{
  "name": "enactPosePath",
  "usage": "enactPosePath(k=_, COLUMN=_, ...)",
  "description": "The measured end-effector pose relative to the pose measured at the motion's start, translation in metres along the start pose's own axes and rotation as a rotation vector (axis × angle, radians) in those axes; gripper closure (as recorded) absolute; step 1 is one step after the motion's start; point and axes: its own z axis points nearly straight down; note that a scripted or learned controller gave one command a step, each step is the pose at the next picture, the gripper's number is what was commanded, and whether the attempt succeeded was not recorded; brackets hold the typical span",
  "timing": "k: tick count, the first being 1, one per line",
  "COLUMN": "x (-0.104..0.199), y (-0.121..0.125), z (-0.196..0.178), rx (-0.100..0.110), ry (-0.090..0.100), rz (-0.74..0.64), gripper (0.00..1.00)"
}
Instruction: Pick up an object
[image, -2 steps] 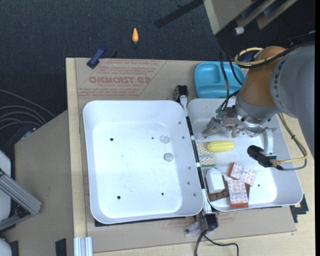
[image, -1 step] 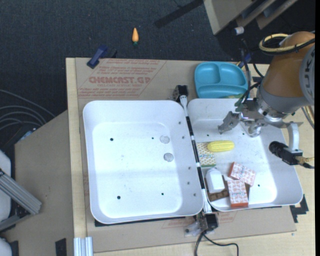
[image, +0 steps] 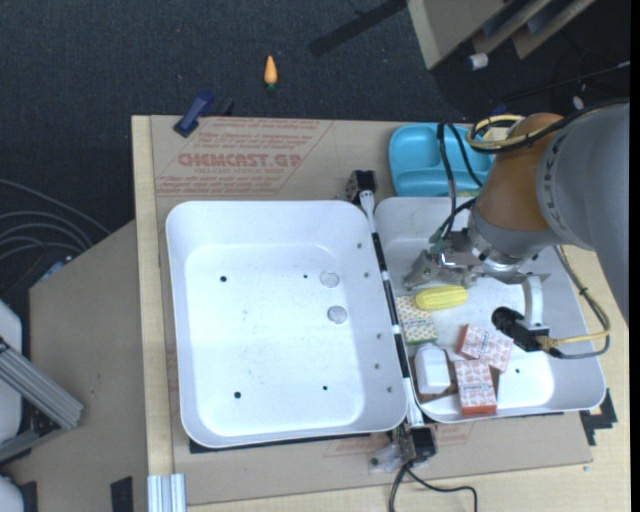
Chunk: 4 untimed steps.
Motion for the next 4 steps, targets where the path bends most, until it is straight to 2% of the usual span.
enactPosePath(k=1, x=0.0, y=0.001, z=-0.01, rx=-0.002, ry=0.0, rz=0.0, gripper=1.0)
enactPosePath(k=2, x=0.0, y=0.001, z=-0.01, rx=-0.001, ry=0.0, rz=0.0, gripper=0.0)
enactPosePath(k=3, x=-0.01, y=-0.097, z=0.0, rx=0.001, ry=0.0, rz=0.001, gripper=0.0)
enactPosePath(k=4, x=-0.009, y=-0.096, z=-0.01, rx=-0.002, ry=0.0, rz=0.001, gripper=1.0)
